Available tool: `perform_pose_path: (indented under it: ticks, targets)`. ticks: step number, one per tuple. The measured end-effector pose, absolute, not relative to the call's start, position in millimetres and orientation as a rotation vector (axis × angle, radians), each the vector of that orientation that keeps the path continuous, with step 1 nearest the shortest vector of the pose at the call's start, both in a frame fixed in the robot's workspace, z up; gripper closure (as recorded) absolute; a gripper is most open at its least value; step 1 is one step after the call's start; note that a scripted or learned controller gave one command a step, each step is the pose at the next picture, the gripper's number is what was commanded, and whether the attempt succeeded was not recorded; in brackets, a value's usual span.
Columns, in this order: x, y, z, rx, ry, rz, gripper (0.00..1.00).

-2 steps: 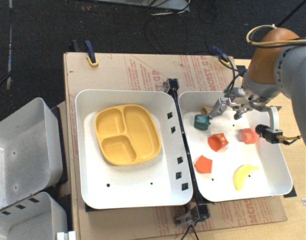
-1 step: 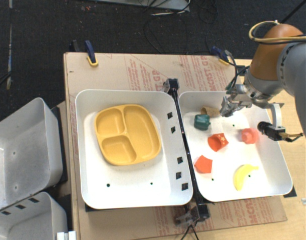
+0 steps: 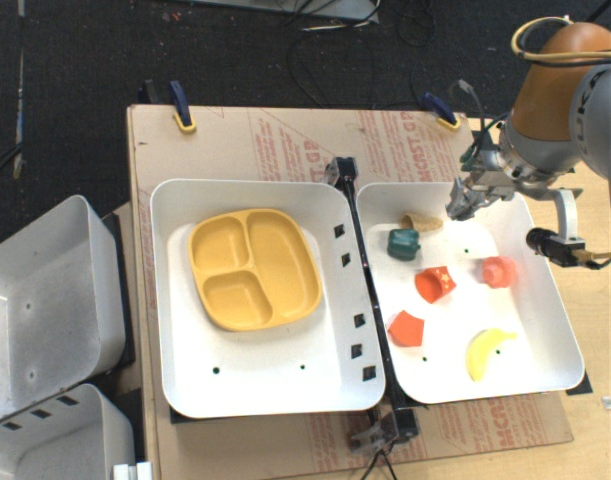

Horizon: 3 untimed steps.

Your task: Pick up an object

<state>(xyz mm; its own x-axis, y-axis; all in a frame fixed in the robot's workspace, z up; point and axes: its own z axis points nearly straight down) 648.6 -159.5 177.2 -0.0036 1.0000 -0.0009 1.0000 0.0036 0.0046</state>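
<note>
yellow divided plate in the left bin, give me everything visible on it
The yellow divided plastic plate is a rounded square with three compartments, two smaller at the top and bottom left and one long on the right. It lies flat, turned slightly, in the upper middle of the left white bin. It holds nothing; only the bin floor touches it.

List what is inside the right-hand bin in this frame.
The right bin holds a teal block, two red-orange blocks, a pink piece, a yellow banana and a tan item. The end effector covers the bin's upper part.
</note>
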Motion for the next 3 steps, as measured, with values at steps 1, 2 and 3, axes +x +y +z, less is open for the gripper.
perform_pose_path:
  ticks: [1, 2, 3]
  targets:
    - [653.2, -152.0, 223.9, 2.212, 2.223, 0.006, 1.0]
    - [654.5, -151.9, 277.6, 2.212, 2.223, 0.005, 1.0]
    - [637.8, -95.0, 262.9, 2.215, 2.231, -0.001, 1.0]
